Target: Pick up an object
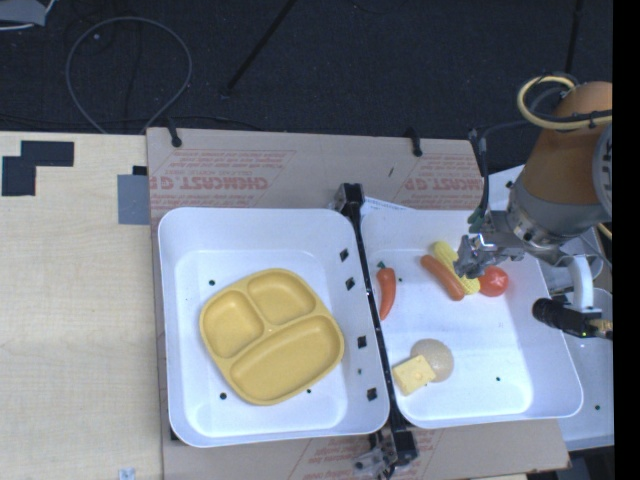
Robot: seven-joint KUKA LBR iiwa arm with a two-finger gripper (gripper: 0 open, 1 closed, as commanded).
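Observation:
In the right bin lie several toy foods. An orange sausage and a yellow corn piece sit at the back, with a red tomato just to their right. My gripper hangs low over this cluster, right against the corn and tomato; its fingertips blend into them. An orange carrot lies by the bin's left wall. A yellow cheese wedge and a tan round piece rest toward the front.
The left bin holds a yellow divided plate. A black divider runs between the two bins. The arm's orange and grey body looms over the right bin's far right corner.

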